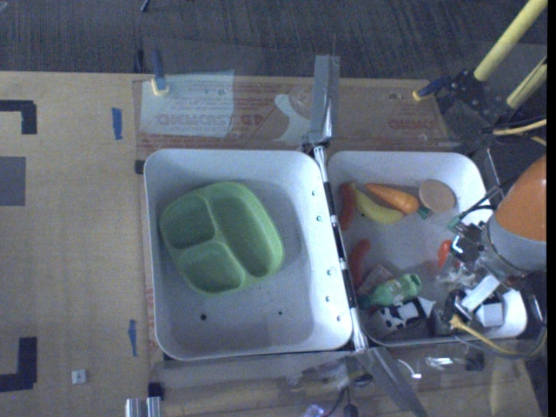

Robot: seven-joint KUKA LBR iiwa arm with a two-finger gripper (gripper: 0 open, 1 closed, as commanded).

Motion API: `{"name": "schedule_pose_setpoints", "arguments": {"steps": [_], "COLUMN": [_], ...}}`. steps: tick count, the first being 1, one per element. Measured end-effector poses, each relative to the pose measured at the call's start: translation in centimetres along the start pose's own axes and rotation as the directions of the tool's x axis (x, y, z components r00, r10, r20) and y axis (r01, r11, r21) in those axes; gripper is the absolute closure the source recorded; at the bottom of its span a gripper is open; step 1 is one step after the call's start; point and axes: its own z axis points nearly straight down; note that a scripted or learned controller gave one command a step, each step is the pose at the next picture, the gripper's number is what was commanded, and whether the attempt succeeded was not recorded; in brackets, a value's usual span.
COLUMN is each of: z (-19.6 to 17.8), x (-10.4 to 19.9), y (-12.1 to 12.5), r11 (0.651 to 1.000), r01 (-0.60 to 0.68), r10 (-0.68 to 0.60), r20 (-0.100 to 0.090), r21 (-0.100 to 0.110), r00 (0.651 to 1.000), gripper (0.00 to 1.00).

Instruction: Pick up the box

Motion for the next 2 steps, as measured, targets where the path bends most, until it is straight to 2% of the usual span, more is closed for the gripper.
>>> {"name": "schedule_pose_setpoints", "arguments": {"steps": [1,2], "z": [-0.21,-1.07], "x": [0.87,0.77], "y": [-0.11,-0.18], "r11": [1.000,1.000], "r01": [0.010,0.012], "r10": [-0.010,-0.012], "r20": [-0.012,-0.005], "r21": [0.000,0.000], "r00": [1.000,1.000], "gripper": [0.00,1.00]}}
